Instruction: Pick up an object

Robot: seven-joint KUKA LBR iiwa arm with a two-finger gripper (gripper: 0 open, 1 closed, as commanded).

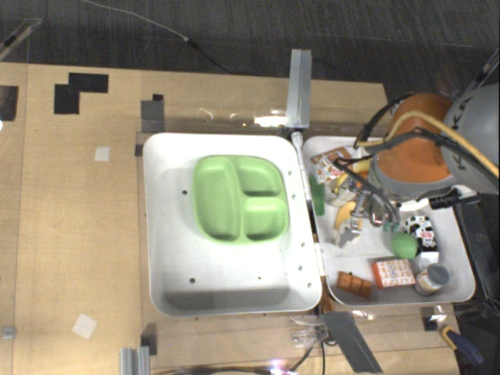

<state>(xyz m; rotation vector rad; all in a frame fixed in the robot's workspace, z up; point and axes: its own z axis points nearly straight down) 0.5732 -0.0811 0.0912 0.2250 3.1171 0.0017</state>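
The right bin (pixel 461 287) holds several small objects. My gripper (pixel 362 223) hangs low over its left-middle part, below the orange band (pixel 412 156) of the arm. A yellow banana-like piece (pixel 344 212) lies just to the gripper's left, touching or nearly touching it. A green ball (pixel 404 246) and a black-and-white cube (pixel 422 230) sit to its right. Nearer the front lie a red box (pixel 393 272), a brown block (pixel 354 284) and a grey round can (pixel 433 276). I cannot see anything held.
The left bin (pixel 172 287) carries a light green divided tray (pixel 238 198). A green marker (pixel 318 194) lies along the right bin's left wall, with a printed packet (pixel 331 165) behind it. Cables loop around the arm's wrist.
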